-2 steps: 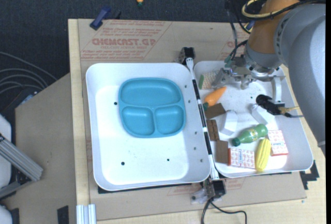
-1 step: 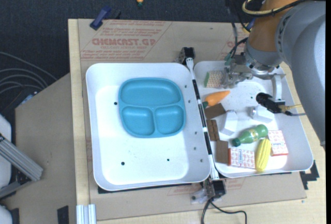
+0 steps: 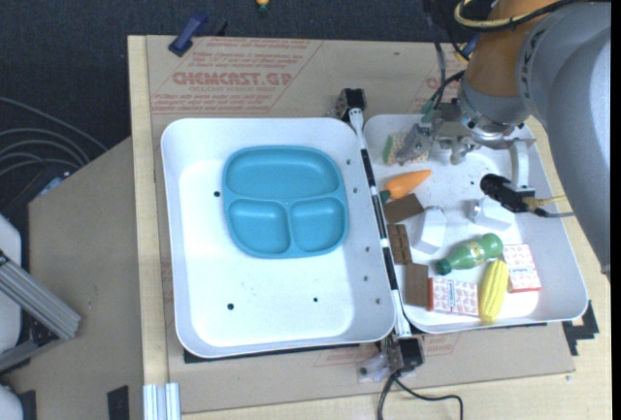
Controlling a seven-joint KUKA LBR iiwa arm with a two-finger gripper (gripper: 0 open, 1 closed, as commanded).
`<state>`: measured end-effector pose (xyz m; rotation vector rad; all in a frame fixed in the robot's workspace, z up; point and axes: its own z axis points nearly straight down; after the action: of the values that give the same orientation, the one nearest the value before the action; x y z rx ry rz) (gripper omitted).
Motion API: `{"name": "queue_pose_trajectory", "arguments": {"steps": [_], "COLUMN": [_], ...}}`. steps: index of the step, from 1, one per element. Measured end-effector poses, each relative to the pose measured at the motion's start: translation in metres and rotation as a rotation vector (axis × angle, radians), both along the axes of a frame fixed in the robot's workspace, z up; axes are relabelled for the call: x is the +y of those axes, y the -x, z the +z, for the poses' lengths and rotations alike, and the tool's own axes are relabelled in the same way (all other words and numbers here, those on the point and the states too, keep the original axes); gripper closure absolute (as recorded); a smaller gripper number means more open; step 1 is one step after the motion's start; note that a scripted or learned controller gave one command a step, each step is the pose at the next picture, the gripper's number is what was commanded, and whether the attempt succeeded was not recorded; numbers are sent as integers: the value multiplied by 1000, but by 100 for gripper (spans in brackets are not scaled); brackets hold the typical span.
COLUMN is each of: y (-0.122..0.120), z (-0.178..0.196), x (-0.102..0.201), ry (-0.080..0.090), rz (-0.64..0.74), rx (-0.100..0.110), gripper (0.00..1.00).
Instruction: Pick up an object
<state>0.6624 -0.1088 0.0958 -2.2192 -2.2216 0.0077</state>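
mostly hidden under the arm (image 3: 558, 49), the fingers (image 3: 439, 142) blur over the right bin (image 3: 572, 287); spread or closed, i cannot tell

At the right of the frame the arm (image 3: 572, 69) is a bulky, smooth grey shell with a glossy orange band above the wrist. A yellow cable loops beside that band, and the gripper (image 3: 441, 139) is dull metal.

bench board (image 3: 243, 69) | red print "CHEMCAST GP" (upside down, smaller lines unreadable)
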Motion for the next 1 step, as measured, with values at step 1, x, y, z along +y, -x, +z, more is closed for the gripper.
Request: {"name": "queue_pose_trajectory", "arguments": {"steps": [1], "y": [-2], "z": [-10], "x": [13], "ry": [2], "rz": [-1], "rx": [6], "gripper": [0]}}
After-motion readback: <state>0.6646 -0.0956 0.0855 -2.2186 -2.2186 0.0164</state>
